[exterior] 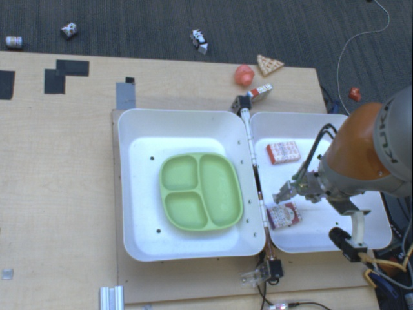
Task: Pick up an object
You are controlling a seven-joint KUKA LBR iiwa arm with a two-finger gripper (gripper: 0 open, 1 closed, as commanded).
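Note:
The right bin (303,237) holds a red and white packet (283,152) near its back and a dark red packet (283,216) near its front left. My gripper (288,192) hangs low over the right bin's left side, just above the dark red packet and in front of the red and white one. The grey arm with its orange band (358,150) comes in from the right. A green divided plate (200,191) lies in the left bin (139,173).
Beyond the bins, on the bench's far edge, lie a red ball (244,75), a pizza-slice toy (269,64) and a small marker-like item (257,93). Small bits are scattered on the dark floor behind. Cables run along the right side.

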